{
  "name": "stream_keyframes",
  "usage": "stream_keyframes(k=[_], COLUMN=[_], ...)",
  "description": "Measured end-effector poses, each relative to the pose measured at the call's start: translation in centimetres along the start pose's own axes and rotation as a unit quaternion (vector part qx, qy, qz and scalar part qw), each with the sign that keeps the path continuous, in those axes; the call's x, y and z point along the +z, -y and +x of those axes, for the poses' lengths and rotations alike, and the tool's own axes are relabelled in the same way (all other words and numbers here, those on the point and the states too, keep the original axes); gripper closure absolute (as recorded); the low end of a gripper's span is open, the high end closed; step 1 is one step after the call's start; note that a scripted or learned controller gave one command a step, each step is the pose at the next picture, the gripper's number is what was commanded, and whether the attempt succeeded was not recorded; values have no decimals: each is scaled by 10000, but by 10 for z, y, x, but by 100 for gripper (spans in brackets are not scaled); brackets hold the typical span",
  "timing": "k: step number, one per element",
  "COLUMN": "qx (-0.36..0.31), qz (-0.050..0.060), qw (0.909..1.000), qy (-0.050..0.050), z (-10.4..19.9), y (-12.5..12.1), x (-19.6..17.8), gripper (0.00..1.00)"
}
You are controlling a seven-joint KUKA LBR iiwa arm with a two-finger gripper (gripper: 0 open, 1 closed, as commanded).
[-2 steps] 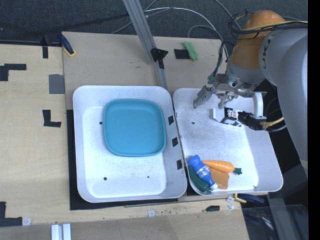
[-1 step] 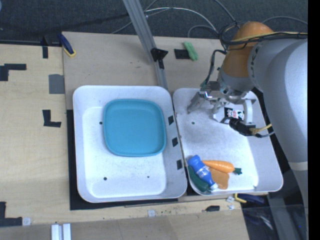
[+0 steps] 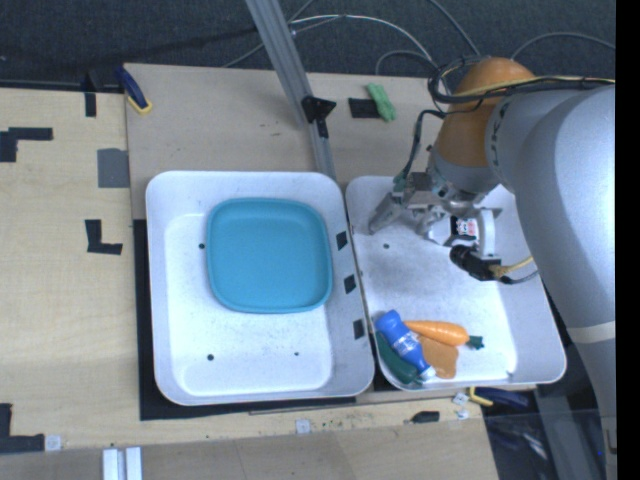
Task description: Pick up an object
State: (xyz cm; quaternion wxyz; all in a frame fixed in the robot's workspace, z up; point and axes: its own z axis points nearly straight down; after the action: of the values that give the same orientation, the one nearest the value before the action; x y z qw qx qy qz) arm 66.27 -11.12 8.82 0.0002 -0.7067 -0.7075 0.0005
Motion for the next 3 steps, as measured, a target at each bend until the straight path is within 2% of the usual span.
stream_keyframes(k=[1,3], qx=[0,3], qz=[-7,-30], qw=[10000,10000], qy=[2,1], z=[0,-2], y=[0,-7], x=[-11,-136], gripper=[100,100])
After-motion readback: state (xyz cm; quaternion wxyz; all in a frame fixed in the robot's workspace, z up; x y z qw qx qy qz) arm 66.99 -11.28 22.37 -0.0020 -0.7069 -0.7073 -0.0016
